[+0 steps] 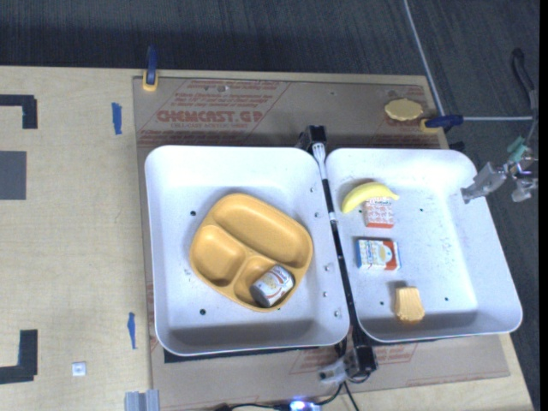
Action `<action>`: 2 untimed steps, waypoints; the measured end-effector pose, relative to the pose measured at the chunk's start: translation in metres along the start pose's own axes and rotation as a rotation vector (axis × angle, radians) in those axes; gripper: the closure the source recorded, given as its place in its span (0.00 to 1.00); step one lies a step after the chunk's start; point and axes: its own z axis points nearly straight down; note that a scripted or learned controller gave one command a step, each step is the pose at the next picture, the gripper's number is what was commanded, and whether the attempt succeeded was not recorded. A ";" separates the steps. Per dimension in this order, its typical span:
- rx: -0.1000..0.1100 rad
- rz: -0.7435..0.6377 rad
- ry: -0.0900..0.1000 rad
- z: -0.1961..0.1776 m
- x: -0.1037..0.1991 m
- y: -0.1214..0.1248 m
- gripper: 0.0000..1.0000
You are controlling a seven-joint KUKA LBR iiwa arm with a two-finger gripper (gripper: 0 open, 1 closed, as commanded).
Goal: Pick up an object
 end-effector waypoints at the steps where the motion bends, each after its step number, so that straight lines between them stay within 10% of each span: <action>1: 0.000 0.001 -0.001 0.110 -0.008 -0.016 0.00; 2: -0.002 -0.005 0.008 0.182 -0.011 -0.030 0.00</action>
